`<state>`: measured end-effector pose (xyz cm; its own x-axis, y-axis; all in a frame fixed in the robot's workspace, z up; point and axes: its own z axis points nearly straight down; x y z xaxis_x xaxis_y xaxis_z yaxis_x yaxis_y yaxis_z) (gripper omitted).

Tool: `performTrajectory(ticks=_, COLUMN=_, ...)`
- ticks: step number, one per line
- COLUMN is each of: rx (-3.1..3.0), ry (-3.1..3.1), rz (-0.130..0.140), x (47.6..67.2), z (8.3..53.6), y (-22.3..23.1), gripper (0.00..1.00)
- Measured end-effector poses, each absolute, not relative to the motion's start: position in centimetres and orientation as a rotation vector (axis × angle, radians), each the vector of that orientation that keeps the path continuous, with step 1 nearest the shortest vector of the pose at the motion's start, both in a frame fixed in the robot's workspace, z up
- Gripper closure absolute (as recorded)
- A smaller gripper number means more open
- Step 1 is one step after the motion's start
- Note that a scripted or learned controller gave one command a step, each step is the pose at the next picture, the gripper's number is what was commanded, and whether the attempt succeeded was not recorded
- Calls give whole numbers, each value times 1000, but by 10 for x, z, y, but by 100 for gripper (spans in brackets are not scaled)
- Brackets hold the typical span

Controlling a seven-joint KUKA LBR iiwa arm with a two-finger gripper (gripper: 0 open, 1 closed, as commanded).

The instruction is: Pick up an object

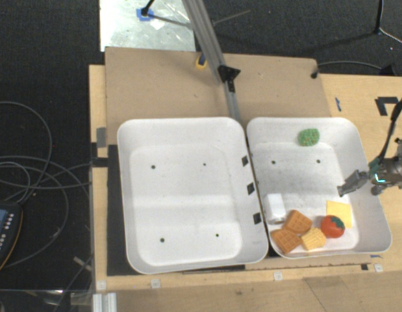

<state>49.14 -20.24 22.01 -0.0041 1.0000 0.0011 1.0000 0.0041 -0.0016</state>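
Right bin point(356, 142): gripper point(347, 187) over right rim | tomato point(332, 226), waffles point(298, 222), cheese point(339, 210) clustered near front wall | green piece point(308, 137) near back wall

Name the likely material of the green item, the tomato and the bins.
Green item: possibly soft foam or plastic; matte, bumpy surface. Tomato: probably moulded plastic toy; smooth red, slight sheen. Bins: seemingly thin formed plastic; uniform white, rounded corners.
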Motion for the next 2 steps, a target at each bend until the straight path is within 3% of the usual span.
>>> performTrajectory(ticks=1, rx=-2218, ry=-2226, rz=-2, x=492, z=222, y=-202, gripper=0)
performTrajectory(ticks=2, rx=-2219, ry=-2220, rz=1, x=487, z=178, y=-200, gripper=0)
